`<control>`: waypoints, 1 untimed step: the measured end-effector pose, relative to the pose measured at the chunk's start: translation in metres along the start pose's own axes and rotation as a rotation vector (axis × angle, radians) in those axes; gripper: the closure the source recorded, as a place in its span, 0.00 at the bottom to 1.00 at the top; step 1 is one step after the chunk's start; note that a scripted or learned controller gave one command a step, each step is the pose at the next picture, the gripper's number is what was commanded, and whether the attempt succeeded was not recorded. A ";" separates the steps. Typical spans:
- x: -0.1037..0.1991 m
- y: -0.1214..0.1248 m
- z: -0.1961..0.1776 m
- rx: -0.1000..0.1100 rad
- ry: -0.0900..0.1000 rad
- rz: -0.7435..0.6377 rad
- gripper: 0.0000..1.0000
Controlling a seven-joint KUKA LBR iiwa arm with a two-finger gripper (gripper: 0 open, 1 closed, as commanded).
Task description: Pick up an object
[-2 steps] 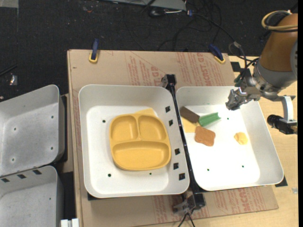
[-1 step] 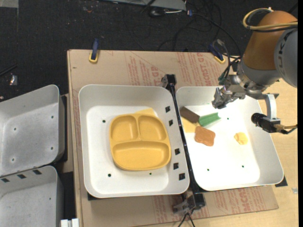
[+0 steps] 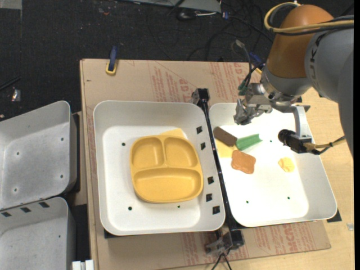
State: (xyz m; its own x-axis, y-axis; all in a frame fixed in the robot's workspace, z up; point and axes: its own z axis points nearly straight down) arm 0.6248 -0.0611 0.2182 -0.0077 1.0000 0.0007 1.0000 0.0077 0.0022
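My gripper (image 3: 246, 117) hovers over the right bin (image 3: 315, 201), above the green block (image 3: 248, 142); its grip I cannot tell.

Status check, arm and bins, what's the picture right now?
Gripper over right bin's far edge, nothing seen held. Brown block, green piece, orange piece close below. Yellow tray in left bin.

Pretty clearly a robotics lab from my feed: the big grey arm (image 3: 332, 44) with its orange band works over 2 white bins (image 3: 112, 218) set on a cardboard-covered bench (image 3: 152, 77), loose cables (image 3: 208, 30) trail across a dark speckled floor (image 3: 45, 27), and spare white bins (image 3: 34, 145) sit stacked off to the side.
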 end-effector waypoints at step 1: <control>0.054 0.000 -0.013 -0.001 0.001 -0.001 1.00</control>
State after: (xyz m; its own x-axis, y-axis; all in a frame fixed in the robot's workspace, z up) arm 0.6246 -0.0070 0.2315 -0.0086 1.0000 0.0016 1.0000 0.0086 0.0028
